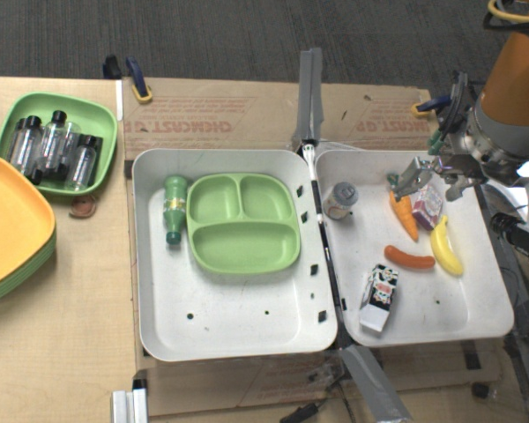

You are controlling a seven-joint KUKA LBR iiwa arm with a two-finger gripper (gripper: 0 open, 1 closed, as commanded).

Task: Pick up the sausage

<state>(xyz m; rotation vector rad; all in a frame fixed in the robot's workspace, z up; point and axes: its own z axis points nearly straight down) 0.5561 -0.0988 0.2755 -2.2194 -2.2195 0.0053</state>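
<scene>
We see the metal two-finger gripper (416,176) fingers apart, empty, over right white plastic bin (476,324) near orange carrot (406,218); small red-orange sausage (409,257) lies below, w/ yellow banana (447,248) beside

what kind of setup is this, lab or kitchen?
Likely a robot manipulation lab bench. Two white bins sit side by side on cardboard, holding toy food like a sausage and banana, and a gripper reaches in from the right.
</scene>
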